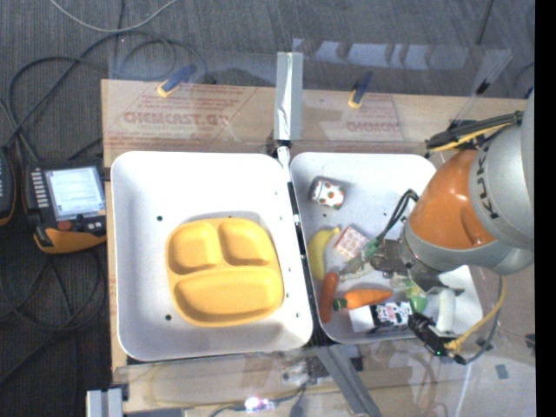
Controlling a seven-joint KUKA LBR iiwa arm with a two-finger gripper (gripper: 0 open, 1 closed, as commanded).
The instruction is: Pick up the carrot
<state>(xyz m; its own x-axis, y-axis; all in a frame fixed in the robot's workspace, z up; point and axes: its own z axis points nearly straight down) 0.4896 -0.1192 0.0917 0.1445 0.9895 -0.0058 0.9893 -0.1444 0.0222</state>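
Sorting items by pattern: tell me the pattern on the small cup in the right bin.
White with red spots; the cup lies near the right bin's far-left corner in the camera view.

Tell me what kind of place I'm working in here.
Likely a robotics lab: two white bins on a bench, loose cables over grey carpet, and toy food like the carrot.

The grey-and-orange arm (473,211) hides the right white bin's (382,168) near-right corner and its own claw; the picture's right edge crops the arm.
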